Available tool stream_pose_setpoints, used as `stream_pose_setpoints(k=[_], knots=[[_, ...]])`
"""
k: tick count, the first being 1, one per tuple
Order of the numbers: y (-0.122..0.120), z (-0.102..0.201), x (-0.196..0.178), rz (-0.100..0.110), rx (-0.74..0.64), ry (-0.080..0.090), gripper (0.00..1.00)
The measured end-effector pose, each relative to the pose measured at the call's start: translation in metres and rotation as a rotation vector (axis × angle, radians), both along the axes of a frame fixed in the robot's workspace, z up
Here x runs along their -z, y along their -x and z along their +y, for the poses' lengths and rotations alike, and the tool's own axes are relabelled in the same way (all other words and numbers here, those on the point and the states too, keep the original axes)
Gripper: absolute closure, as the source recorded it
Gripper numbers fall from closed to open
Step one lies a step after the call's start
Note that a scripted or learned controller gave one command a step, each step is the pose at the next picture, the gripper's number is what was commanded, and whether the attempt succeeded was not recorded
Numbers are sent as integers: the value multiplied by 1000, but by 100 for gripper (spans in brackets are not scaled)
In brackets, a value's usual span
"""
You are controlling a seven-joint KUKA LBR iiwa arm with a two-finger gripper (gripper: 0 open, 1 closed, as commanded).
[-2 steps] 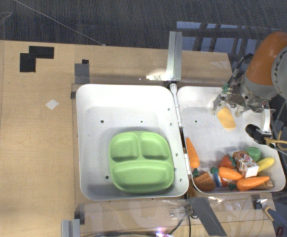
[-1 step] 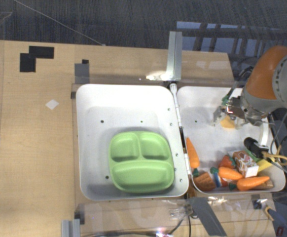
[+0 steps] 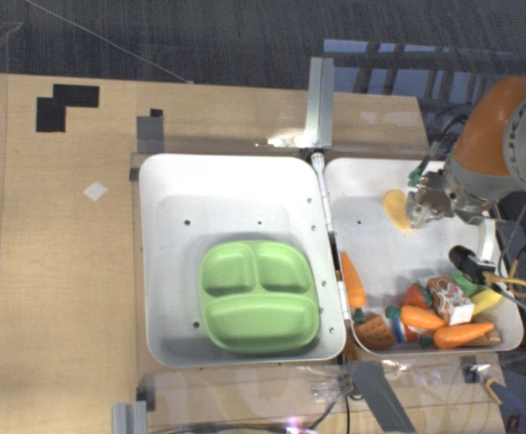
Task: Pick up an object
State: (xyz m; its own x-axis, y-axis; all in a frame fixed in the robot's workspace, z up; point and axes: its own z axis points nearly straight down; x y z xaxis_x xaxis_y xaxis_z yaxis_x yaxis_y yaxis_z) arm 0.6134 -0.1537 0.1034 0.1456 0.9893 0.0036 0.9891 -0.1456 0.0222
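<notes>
You are looking at the pincer [image 3: 423, 208] hanging over the far half of the right bin [image 3: 362, 242], with the grey arm and its orange band [image 3: 493, 138] reaching in behind it from the view's right. You cannot tell whether the pincer is spread or pressed together; the view is not resolving its tip.

The yellow piece [image 3: 394, 209], the nearest thing to pick, is lying on the white floor just beside the pincer, on its side toward the left bin. Its edge is appearing to meet the pincer's tip, but you cannot tell whether the two are touching or whether the piece is being pinched.

Below the pincer in the view, well apart from it, a heap is sitting along the near wall of the same bin. It is made up of a small printed box [image 3: 450, 299], an orange carrot [image 3: 464, 334] in front of the box, a second carrot [image 3: 420, 316] to their left, and a brown lump [image 3: 376, 333] at the heap's left end. A third carrot [image 3: 353, 283] is lying below and to the left of the pincer, against the wall dividing the bins.

Farther left of the pincer, across that wall, a green divided plate [image 3: 258, 297] is resting in the left bin [image 3: 168, 206]
</notes>
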Motion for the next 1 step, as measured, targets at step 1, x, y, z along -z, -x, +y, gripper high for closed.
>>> stream_pose_setpoints(k=[1], knots=[[0,0,0,0,0,0,0]])
